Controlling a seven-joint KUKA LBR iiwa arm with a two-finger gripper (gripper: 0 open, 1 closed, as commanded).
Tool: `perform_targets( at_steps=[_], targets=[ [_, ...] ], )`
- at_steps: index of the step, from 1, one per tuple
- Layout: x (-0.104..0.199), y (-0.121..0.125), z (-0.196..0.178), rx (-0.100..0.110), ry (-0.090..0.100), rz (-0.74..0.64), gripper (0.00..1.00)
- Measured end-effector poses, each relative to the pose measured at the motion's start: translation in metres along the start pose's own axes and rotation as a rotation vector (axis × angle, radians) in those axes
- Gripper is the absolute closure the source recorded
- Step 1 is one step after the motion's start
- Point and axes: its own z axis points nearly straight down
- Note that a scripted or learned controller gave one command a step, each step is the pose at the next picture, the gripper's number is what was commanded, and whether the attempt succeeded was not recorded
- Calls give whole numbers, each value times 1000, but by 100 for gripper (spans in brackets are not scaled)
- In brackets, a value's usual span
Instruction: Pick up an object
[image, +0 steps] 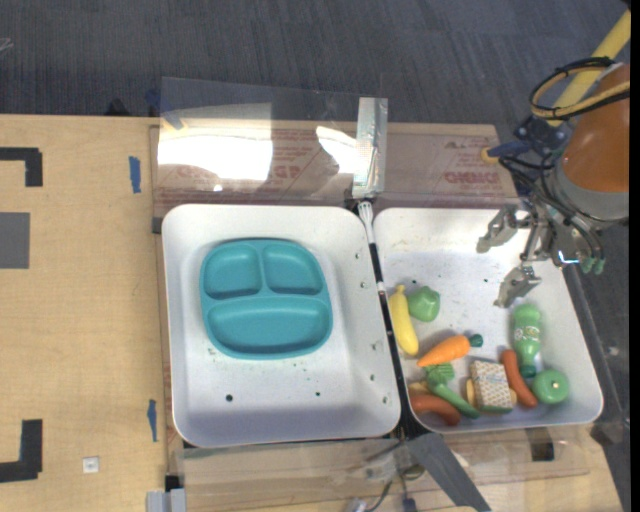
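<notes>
Several toy foods, among them a carrot and a yellow banana, lie clustered at the near end of the right bin; we see the gripper above them, fingers spread, nothing between; we judge it staged for descent.

Two white bins side by side. Left bin holding a teal divided plate. Right bin crowded with toy food along the near edge: banana, carrot, green apple. Gripper hanging open above bare floor, gripping nothing.
</notes>
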Motion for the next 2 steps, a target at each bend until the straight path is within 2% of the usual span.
perform_targets(
  at_steps=[1,2],
  targets=[
    [19,-67,114,1,1,13,0],
    [15,-66,102,3,-11,12,100]
  ],
)
